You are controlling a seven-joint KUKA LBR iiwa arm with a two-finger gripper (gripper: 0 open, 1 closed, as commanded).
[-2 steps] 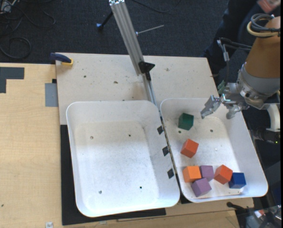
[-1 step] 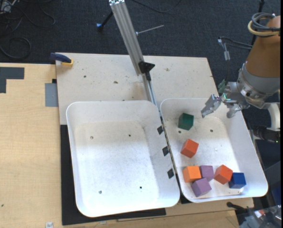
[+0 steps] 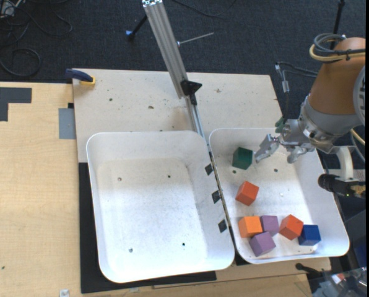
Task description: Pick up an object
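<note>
The right bin [image 3: 321, 193] holds several small blocks. A green cube [image 3: 242, 158] lies near its far left. An orange-red cube [image 3: 247, 192] sits mid-bin. Along the near side lie an orange cube [image 3: 251, 226], two purple cubes [image 3: 269, 223] [image 3: 262, 243], a red cube [image 3: 290, 226] and a blue cube [image 3: 309, 234]. My gripper [image 3: 280, 150] hangs over the far part of the right bin, just right of the green cube. Its fingers [image 3: 265, 148] are spread apart with nothing between them.
The left bin [image 3: 110, 228] lies beside the right one, with black clips [image 3: 215, 196] along their shared rim. A slanted aluminium post [image 3: 172, 54] rises behind the bins. A blue-and-yellow clamp [image 3: 80, 76] rests at the bench's far left corner.
</note>
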